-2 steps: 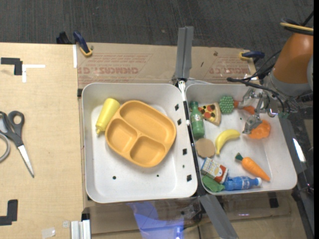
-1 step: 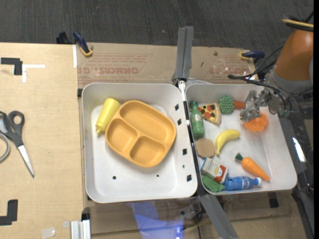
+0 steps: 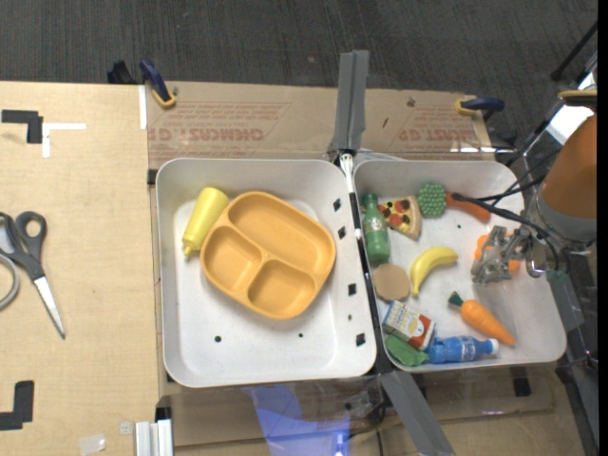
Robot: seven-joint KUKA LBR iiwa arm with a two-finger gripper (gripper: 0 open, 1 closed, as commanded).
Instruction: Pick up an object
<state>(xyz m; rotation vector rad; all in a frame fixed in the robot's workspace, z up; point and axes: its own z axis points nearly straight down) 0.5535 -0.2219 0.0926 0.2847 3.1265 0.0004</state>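
The gripper (image 3: 494, 259) is low over the right side of the right bin (image 3: 532, 174), reaching in from the right w/ the grey arm and its orange band (image 3: 576, 179) above it. I cannot tell its state, bc the metal parts are blurred against an orange thing just behind them.

Objects in the right bin: a green bottle (image 3: 375, 236) along the left wall, a pizza slice toy (image 3: 404, 216) beside it, a green round bumpy thing (image 3: 433, 199) near the back. A banana (image 3: 429, 266) lies in the middle, a brown round disc (image 3: 390, 281) just left of it. A carrot (image 3: 483, 320) lies in front of the gripper, apart from it. At the front are a small red-white carton (image 3: 410, 323), a green flat piece (image 3: 407, 351) and a blue bottle (image 3: 461, 350) lying on its side.

The left bin (image 3: 190, 350) holds a yellow divided plate (image 3: 268, 253), and a yellow bottle (image 3: 203, 219) touches its left edge.

On the surface (image 3: 76, 255) at far left lie scissors (image 3: 33, 264).
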